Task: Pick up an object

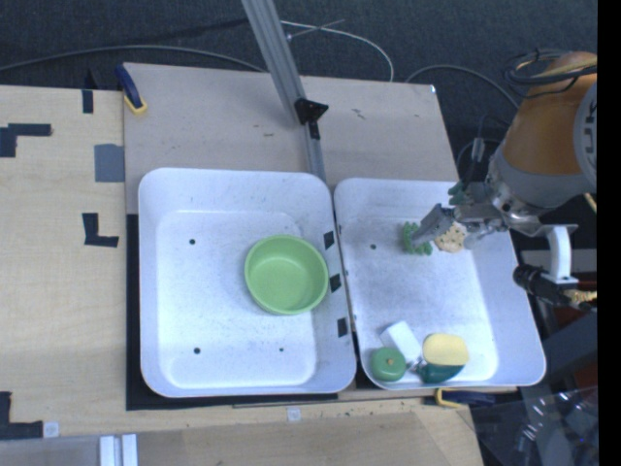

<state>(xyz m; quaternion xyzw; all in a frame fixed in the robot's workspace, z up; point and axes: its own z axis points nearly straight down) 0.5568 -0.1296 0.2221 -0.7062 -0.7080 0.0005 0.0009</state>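
Fingers [439, 223] of the gripper [434, 231] sit low in the right bin [505, 289], in its upper half, and whether they are spread or closed cannot be told from this slanted view. Just to their left lies a small green toy [415, 238], touching or nearly touching the fingertips; just to their right is a tan speckled piece [450, 241], pressed close against the gripper body. Nothing is clearly seen clamped between them. Well below the fingers, along the bin's near edge, a white block [401, 339], a green round object [389, 363] and a yellow object [446, 349] resting on a teal one [441, 371] cluster together. Far to the left, the left bin [175, 260] holds a green bowl [285, 275], upright.
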